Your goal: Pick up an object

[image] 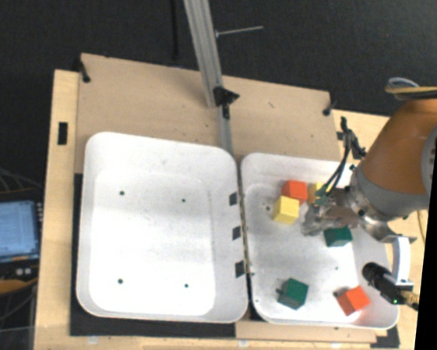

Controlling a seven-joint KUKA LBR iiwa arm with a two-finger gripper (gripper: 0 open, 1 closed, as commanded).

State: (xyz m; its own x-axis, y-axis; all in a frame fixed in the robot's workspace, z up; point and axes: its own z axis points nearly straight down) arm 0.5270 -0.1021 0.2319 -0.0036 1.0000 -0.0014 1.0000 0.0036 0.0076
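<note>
The end effector [317, 218] is down low inside the right-hand shallow white plastic bin [266, 309], hanging off the grey arm with the orange band [401, 156] that reaches in from the right. Whether it is open or closed, I cannot tell; the wrist and cables mask it from above, and nothing can be seen in its grasp.

Just to its left sits a small yellow cube [286, 210], very close, possibly touching. Right behind that, towards the far wall of the bin, is a small orange cube [295, 190], tucked against the yellow one. Just to the right of the end effector lies a dark green block [337, 237], partly under the wrist.

Further out, near the bin's front edge, a second dark green block [293, 292] rests on its own, and well to its right an orange-red block [352, 300] sits tilted by the front right corner.

Beside all this, the left-hand white bin [158, 226] lies edge to edge with the right one on the pale wooden surface [60, 191].
</note>
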